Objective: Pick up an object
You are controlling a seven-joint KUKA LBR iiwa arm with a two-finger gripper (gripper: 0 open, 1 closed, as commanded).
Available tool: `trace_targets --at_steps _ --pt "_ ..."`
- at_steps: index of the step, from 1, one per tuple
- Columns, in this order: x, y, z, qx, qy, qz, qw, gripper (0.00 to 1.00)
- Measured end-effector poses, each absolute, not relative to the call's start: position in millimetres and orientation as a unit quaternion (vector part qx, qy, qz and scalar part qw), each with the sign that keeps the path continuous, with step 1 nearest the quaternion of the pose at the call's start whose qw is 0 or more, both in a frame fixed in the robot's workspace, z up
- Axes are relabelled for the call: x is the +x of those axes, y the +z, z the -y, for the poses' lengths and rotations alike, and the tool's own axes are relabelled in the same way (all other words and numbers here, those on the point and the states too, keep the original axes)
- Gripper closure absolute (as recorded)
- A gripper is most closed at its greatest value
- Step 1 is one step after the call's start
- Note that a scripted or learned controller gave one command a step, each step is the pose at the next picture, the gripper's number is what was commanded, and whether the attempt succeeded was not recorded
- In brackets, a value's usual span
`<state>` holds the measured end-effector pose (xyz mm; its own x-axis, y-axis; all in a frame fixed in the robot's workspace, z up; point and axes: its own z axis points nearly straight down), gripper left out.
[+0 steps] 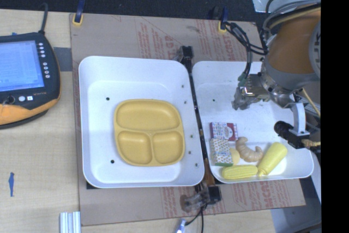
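The toys are lying packed together in the near corner of the right bin (218, 76): a corn cob (239, 173), a yellow piece (272, 158), a ginger root (250, 151) and a small packet (222, 142). The arm may be grabbing two or slipping off. The gripper (246, 96) is hanging above the bin's middle, away from them; I cannot tell how it is set.

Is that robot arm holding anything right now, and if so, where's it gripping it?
Nothing appears to be held: the gripper is above bare bin floor, apart from the toys.
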<state>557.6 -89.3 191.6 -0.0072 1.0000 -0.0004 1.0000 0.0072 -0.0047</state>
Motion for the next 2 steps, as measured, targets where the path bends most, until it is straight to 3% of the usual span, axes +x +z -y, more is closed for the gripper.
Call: trace_targets --at_steps 1,2 --pt "557.5 192 90 -0.705 0.0019 0.709 0.001 0.0" --pt "654.9 90 96 -0.705 0.0027 0.709 0.002 0.0"
